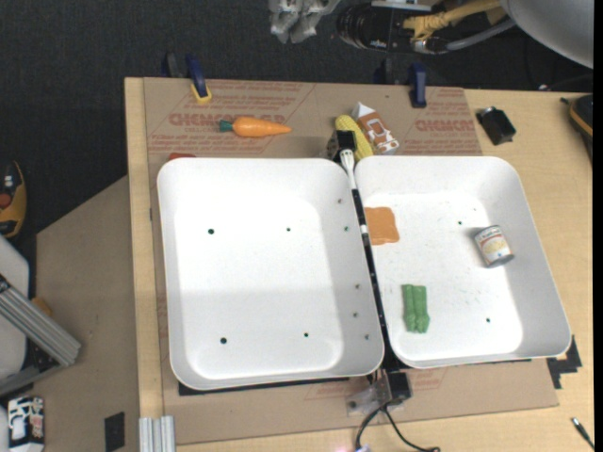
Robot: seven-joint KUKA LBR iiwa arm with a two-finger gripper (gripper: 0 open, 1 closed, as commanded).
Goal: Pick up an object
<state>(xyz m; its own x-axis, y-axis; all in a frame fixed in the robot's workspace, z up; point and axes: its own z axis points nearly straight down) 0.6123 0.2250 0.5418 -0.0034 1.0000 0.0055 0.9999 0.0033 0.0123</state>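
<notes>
Cardboard-topped bench (283,111), two white bins (254,271), dark floor (66,83)

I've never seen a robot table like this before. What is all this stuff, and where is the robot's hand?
The camera sits up high and looks down at a bench. On it are two flat white trays: the left tray and the right tray. The right one has an orange square, a green bumpy piece and a small can lying on its side. Behind the trays, on the brown board, lie a toy carrot, a toy corn cob and a little packet. The robot's hand, called a gripper, is that grey metal thing at the top, above the dark floor. It is blurry, and nothing can be seen in it.
</notes>
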